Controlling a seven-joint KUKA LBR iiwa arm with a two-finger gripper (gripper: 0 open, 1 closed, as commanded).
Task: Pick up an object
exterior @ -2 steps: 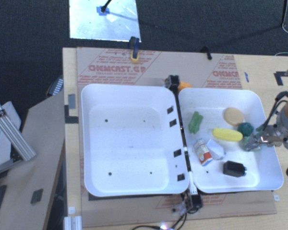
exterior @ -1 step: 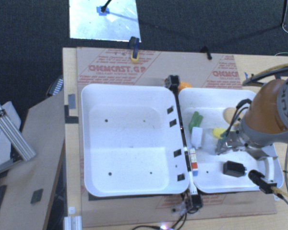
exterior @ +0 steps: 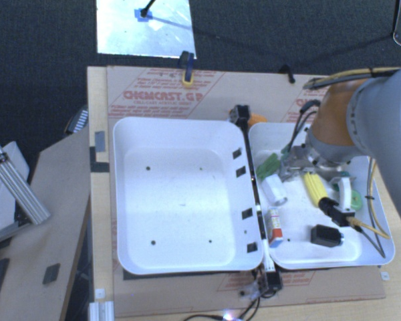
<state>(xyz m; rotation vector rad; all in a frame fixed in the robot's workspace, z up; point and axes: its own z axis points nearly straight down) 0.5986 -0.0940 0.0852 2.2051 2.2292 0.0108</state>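
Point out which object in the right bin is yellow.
The long yellow object, lying lengthwise beside the gripper; the others nearby are green, white or black.

Gripper (exterior: 291, 168) low inside right bin (exterior: 367, 246), over its upper left part.

Green item (exterior: 267, 164) just left of gripper, touching or nearly so, lying tilted.

White cylinder (exterior: 275, 189) just below gripper, on its side.

Yellow corn-like piece (exterior: 314, 187) just right and below gripper, lying lengthwise.

Small tube with red end (exterior: 275, 225) well below gripper, along bin's left wall.

Black block (exterior: 326, 235) well below and right of gripper, flat on floor.

Orange item (exterior: 257, 120) above gripper, at bin's top edge.
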